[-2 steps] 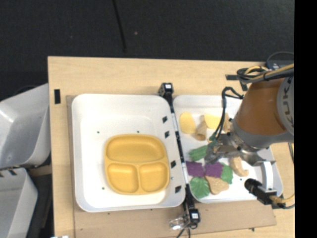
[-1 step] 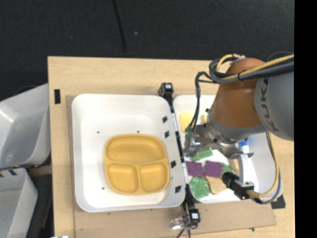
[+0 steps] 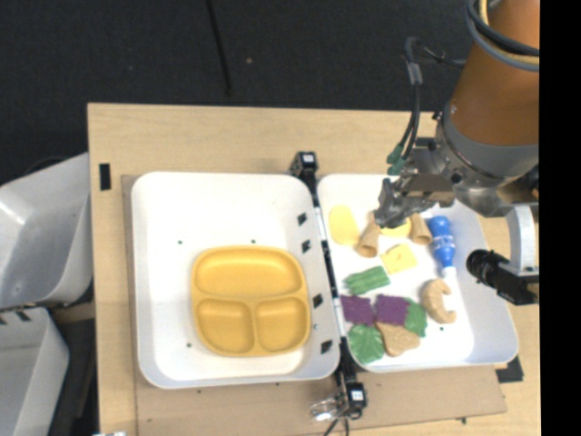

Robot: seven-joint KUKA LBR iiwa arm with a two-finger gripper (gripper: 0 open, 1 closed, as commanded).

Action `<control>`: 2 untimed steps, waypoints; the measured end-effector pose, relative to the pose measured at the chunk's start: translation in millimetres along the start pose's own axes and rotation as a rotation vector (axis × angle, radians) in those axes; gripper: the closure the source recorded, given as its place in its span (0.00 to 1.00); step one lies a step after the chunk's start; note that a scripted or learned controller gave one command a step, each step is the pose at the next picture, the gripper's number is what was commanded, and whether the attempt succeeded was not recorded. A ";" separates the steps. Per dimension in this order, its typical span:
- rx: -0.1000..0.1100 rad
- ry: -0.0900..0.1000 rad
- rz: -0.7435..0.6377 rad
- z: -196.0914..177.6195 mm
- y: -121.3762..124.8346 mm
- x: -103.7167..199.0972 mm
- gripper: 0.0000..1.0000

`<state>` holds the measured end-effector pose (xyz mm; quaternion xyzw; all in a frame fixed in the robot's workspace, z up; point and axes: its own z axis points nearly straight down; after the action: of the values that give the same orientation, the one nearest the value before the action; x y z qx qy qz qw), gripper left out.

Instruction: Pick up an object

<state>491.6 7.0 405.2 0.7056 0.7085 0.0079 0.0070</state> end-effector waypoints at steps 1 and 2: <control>0.022 -0.002 -0.001 47.1 -2.4 33.1 1.00; 0.001 0.004 -0.006 -124.1 1.6 95.2 1.00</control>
<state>490.2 102.0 529.4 0.7036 0.7105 0.0092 0.0053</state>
